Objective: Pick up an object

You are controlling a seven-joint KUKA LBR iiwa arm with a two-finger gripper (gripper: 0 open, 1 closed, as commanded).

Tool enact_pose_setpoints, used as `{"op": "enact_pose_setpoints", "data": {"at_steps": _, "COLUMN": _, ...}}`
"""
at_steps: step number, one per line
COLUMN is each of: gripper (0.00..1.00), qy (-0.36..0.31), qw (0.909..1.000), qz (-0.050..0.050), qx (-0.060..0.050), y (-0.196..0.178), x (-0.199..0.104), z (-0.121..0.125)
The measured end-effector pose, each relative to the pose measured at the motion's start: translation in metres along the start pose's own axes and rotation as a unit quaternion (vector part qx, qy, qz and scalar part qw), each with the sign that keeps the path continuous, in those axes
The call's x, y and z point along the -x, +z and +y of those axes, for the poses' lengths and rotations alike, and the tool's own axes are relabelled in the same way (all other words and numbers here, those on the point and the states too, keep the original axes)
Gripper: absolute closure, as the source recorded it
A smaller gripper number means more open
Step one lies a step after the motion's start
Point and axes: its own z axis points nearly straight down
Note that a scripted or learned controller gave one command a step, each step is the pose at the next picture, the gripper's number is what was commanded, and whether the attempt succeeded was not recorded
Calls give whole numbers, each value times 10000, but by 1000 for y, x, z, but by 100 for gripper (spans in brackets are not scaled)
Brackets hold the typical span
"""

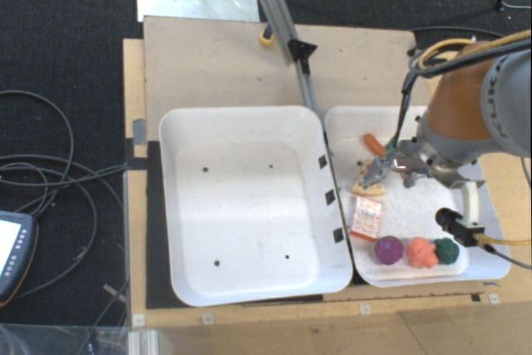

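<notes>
Reaching in from the right, the arm [478, 108] lowers its end effector [376, 171] over the right bin [342, 122], grip indiscernible.

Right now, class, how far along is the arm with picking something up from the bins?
Done: the tool has reached into the right bin and sits low over a tan piece, beside an orange stick. In hand: nothing visibly lifted; whether it grips anything cannot be told. Left: the grasp and lift. The purple ball, orange toy and green toy lie untouched.
</notes>
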Motion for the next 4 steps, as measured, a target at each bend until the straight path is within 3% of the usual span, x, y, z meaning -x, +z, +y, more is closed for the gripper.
{"op": "enact_pose_setpoints", "data": {"at_steps": 1, "gripper": 0, "qy": -1, "qw": 10000, "qz": 1, "qx": -5, "y": 51, "x": 0, "z": -1}}
{"op": "enact_pose_setpoints", "data": {"at_steps": 2, "gripper": 100, "qy": 4, "qw": 10000, "qz": -3, "qx": 31, "y": 37, "x": 0, "z": 2}}
{"op": "enact_pose_setpoints", "data": {"at_steps": 4, "gripper": 100, "qy": -20, "qw": 10000, "qz": -12, "qx": 55, "y": -80, "x": 6, "z": 8}}
